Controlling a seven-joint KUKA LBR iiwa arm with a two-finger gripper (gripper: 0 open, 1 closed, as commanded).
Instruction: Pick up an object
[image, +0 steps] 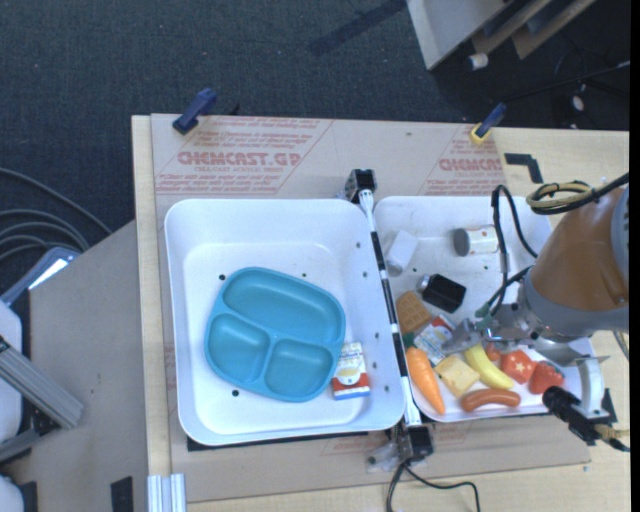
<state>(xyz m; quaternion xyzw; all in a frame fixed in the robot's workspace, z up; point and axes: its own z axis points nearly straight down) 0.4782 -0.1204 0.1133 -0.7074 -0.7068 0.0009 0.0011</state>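
- Closest to the viewer, along the right bin's (420, 213) front edge, toy food lies packed together: a sausage (489, 400), a carrot (424, 378), a cheese wedge (459, 375), a banana (488, 367) and red tomato pieces (530, 371).
- Just left of them, in the left bin's (190, 300) front right corner, a small carton (350, 371) stands touching the rim of a blue divided plate (276, 333).
- That plate takes up the middle of the left bin, with bare white floor around it on the left, the far side and the near left corner.
- Grey arm (578, 265) reaches in from the right over the right bin, its wrist hanging above the tomato pieces and banana.
- Its gripper (487, 327) points down and leftward toward the food pile; whether the fingers are spread or closed I cannot tell, and nothing is visibly held between them.
- Behind the pile, a cracker-like brown piece (413, 310) lies near the divider between the bins, and a black block (443, 293) sits just beyond it.
- Farther back, a white cup (400, 251) lies near the divider and a small can (474, 240) lies on its side, with open floor around both.
- Farthest away, cardboard (250, 155) covers the bench behind both bins, clamped by a blue clip (194, 110) and a yellow clip (487, 124).
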